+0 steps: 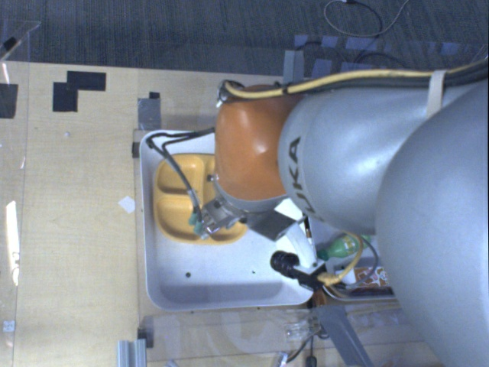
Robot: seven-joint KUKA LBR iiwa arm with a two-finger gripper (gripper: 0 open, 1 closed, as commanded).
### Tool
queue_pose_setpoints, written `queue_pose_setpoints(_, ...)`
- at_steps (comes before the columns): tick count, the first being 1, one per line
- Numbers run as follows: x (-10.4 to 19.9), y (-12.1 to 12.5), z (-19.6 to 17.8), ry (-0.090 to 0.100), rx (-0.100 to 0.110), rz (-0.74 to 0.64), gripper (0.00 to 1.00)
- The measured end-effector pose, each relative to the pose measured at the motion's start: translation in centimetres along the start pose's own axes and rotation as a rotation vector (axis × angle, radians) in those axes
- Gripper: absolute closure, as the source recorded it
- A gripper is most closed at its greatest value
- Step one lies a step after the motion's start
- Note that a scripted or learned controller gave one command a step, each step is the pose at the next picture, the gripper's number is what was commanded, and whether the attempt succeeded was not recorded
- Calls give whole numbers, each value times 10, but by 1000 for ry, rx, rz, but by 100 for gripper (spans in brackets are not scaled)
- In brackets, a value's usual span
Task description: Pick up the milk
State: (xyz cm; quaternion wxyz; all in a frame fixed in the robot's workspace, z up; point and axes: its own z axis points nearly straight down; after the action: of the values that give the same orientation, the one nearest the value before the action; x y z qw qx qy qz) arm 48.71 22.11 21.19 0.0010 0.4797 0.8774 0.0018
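Milk mostly hidden beneath the arm's wrist

A pale angular shape (286,209), white on top with a darker grey face below it, pokes out from under the orange band (244,151) near the right side of the left bin (150,235). It may be the milk carton, but so little of it is exposed that I cannot tell for certain; no label or cap can be read

Just to its left the gripper (203,222) hangs low over the right-hand edge of a yellow divided dish (177,193) that lies in the same bin. Small green parts show on the gripper, and whether it is spread or closed cannot be told from this angle, nor whether anything is in it

To the right of the pale shape a green bottle (341,246) lies among clutter in the neighbouring bin, close under the big grey arm (367,167). A black cable (174,168) loops from the wrist across the dish. The bins sit on a light wooden bench (76,220) marked with black tape patches (76,89)
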Motion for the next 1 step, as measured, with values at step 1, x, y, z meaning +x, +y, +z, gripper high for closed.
queue_pose_setpoints(1,5,4,13,0,1,-204,100)
